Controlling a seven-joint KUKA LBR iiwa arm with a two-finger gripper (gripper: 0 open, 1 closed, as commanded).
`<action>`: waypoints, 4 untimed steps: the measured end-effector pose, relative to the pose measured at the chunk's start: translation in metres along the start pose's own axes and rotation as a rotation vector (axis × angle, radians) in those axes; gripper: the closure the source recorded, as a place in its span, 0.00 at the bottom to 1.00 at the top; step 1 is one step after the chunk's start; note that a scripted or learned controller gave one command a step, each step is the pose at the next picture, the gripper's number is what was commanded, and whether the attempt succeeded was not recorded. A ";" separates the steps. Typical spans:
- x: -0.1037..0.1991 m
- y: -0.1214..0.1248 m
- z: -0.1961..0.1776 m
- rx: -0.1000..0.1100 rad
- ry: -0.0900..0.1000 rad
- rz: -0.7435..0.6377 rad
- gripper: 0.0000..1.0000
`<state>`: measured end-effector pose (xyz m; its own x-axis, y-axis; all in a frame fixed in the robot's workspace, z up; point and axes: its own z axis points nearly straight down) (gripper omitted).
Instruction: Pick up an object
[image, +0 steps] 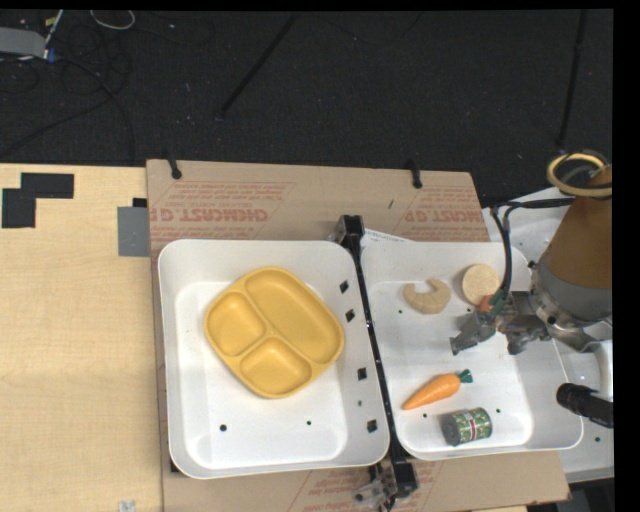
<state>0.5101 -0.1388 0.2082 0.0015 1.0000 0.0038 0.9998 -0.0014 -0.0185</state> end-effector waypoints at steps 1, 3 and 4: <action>0.000 0.002 -0.005 -0.009 -0.002 -0.002 0.00; 0.004 0.001 0.111 -0.003 0.001 -0.002 0.00; 0.004 0.001 0.123 -0.010 -0.001 -0.002 0.00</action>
<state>0.5085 -0.1346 0.0855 -0.0008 1.0000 0.0027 1.0000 0.0008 -0.0081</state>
